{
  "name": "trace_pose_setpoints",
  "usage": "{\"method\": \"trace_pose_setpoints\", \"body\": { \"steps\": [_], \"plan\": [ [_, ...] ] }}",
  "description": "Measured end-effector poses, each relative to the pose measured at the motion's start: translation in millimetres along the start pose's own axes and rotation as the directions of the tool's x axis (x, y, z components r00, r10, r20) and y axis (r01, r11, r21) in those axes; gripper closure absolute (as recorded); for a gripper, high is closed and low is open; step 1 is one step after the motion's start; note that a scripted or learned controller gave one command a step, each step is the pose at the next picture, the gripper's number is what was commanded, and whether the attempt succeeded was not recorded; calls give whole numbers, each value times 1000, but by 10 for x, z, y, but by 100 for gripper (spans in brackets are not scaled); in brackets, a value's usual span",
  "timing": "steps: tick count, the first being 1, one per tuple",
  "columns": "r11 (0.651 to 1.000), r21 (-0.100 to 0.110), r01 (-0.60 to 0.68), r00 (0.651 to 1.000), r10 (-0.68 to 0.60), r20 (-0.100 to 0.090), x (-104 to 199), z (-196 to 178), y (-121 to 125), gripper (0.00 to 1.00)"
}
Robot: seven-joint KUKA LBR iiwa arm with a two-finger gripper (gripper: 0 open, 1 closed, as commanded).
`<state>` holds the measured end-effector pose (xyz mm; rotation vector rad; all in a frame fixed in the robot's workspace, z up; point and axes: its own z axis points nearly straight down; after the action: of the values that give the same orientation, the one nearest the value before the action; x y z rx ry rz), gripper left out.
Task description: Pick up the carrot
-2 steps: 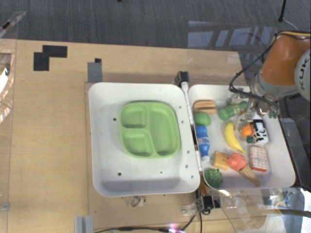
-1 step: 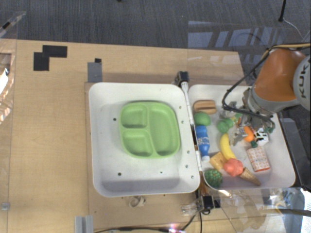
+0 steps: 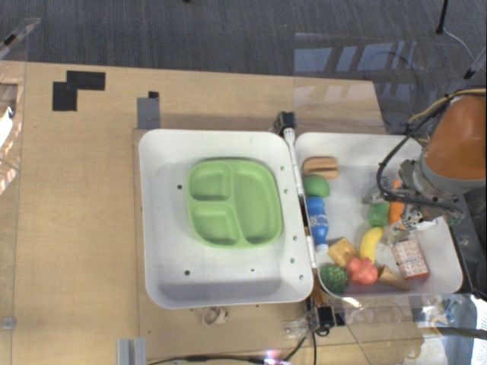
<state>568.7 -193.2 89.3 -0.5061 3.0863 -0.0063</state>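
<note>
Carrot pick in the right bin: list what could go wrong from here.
1. Crowding: the carrot sits tight between a green item and the banana, so the hand may nudge or grab a neighbour instead.
2. Poor view: the wrist covers much of the carrot, so how the hand lines up with it cannot be judged.
3. The carton lies just below the hand and could be bumped on the way up.

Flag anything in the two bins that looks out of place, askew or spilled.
Nothing looks spilled or damaged. The green divided plate lies flat, slightly rotated, alone in the left bin. The toy foods are crowded in the right bin, with the carrot partly under the gripper.
</note>
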Motion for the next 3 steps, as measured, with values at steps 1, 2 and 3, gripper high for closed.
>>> {"method": "trace_pose_setpoints", "body": {
  "steps": [1, 2, 3],
  "plan": [
    [1000, 6, 6, 1000, -6, 12, -52, -140, -5, 100],
    [1000, 6, 6, 1000, -6, 11, -50, -136, -3, 0],
    [1000, 12, 9, 1000, -9, 23, -96, -272, -10, 100]
  ]
}}
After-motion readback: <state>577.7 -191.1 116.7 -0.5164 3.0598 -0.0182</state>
